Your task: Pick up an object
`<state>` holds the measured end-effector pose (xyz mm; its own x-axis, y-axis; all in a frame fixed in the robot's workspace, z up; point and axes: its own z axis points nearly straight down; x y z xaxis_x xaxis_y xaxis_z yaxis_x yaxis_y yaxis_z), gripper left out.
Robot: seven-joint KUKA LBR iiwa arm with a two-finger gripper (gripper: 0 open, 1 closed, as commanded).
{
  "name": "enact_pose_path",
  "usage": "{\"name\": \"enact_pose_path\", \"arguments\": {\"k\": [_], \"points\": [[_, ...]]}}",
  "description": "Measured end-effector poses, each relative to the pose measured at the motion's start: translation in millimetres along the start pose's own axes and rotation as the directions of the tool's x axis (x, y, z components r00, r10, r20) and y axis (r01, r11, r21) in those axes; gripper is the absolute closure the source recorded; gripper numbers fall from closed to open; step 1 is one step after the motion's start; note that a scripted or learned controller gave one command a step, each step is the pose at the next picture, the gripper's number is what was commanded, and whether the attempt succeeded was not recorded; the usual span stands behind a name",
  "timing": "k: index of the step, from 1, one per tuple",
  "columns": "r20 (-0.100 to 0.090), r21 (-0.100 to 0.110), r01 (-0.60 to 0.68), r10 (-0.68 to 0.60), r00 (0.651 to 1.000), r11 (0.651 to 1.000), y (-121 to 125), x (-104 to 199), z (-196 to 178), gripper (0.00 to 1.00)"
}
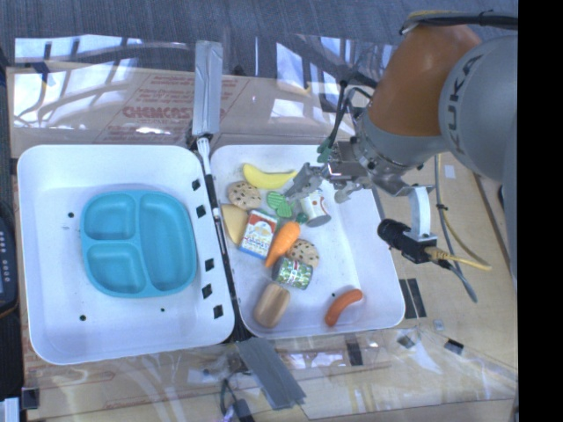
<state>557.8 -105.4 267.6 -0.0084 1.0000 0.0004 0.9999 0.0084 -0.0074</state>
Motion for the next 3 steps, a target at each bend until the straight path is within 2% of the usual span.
{"name": "enact_pose_path", "arguments": {"k": [1,2,3], "points": [[-0.001,0.007,0.074,-0.074,0.997,0.997,39.5,-38.9,87.5,0.0],[0.001,-0.006,0.13,-0.13,0.992,0.992,53.6,-73.4,161.6,0.0],[0.002,-0.003,0.111,-0.111,0.994,0.994,7.9,-23.1,177.3,0.0]]}}
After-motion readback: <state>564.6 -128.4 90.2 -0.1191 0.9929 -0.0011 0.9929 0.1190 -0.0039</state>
